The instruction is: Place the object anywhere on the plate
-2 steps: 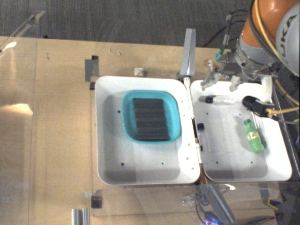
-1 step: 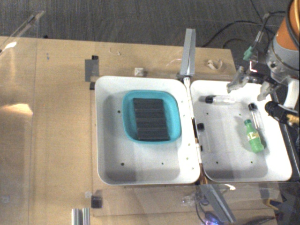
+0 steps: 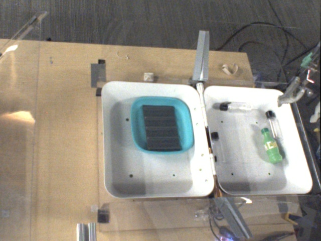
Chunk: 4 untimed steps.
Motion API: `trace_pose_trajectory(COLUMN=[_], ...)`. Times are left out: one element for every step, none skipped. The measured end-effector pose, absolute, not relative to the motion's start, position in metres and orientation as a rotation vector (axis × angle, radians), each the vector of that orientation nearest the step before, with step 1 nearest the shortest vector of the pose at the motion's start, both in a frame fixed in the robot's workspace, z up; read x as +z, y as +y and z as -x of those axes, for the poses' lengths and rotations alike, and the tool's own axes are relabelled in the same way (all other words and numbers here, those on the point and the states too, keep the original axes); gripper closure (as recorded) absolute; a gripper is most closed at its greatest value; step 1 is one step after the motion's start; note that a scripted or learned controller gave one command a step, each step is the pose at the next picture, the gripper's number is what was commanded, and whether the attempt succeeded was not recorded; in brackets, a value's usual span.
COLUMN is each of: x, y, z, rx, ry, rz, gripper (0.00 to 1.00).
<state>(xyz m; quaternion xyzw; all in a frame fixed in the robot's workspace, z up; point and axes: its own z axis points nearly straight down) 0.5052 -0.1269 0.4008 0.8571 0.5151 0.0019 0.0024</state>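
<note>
A small green bottle (image 3: 271, 145) is lying in the right bin (image 3: 251, 177), its long axis running up and down the view, pale capped end pointing toward the far rim. The plate (image 3: 186, 122), a smooth turquoise rounded square, is sitting in the left bin (image 3: 150, 182), carrying a dark ribbed block (image 3: 161, 127). The gripper (image 3: 293, 90) is hovering at the right bin's far right corner; whether it is gaping or closed cannot be told.

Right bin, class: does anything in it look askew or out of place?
Nothing spilled or damaged. The green bottle and a clear tube lie on their sides in the right bin, apart from each other.
</note>
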Motion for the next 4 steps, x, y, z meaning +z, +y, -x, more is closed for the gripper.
trace_pose_trajectory(x=[0.404,0.434,0.435,0.435], y=[-0.182,-0.197,-0.204,-0.205], z=[-0.488,-0.488,-0.488,-0.488], rx=[0.004,0.000,0.003,0.003], ry=[1.239,0.989,0.765,0.559], rz=[-2.883,-2.979,-3.044,-3.089], gripper=[0.00,0.00,0.00,0.00])
